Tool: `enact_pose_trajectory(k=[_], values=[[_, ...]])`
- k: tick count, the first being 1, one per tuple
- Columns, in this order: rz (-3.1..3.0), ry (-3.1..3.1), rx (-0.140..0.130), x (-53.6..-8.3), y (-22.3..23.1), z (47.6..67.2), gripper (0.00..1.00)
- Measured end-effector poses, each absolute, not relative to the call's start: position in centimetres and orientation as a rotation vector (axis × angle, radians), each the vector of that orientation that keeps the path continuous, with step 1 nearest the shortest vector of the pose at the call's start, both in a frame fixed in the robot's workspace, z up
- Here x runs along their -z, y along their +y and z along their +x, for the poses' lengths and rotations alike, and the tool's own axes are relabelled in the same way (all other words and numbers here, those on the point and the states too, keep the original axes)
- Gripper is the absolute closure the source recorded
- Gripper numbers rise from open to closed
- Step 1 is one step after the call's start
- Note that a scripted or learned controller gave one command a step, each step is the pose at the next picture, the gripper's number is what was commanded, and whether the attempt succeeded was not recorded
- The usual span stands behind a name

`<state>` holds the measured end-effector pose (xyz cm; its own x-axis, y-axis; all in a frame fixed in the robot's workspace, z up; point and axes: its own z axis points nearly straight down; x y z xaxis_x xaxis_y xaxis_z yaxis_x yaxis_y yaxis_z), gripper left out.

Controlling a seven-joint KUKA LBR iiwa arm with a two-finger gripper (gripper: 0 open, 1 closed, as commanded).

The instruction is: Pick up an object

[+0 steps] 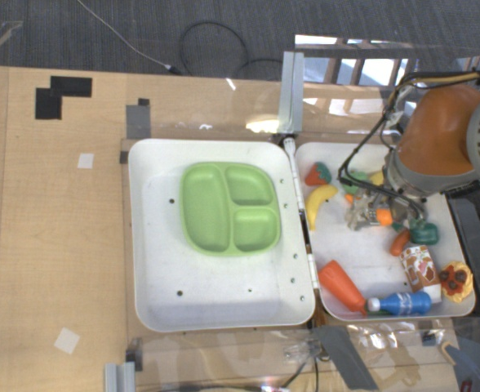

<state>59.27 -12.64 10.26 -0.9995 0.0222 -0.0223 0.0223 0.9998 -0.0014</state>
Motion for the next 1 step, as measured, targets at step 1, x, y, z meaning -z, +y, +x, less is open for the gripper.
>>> enact_pose_trajectory(k=[1], values=[[-0.215,3.111,0.007,-23.59,-13.01,61.49,1.00]])
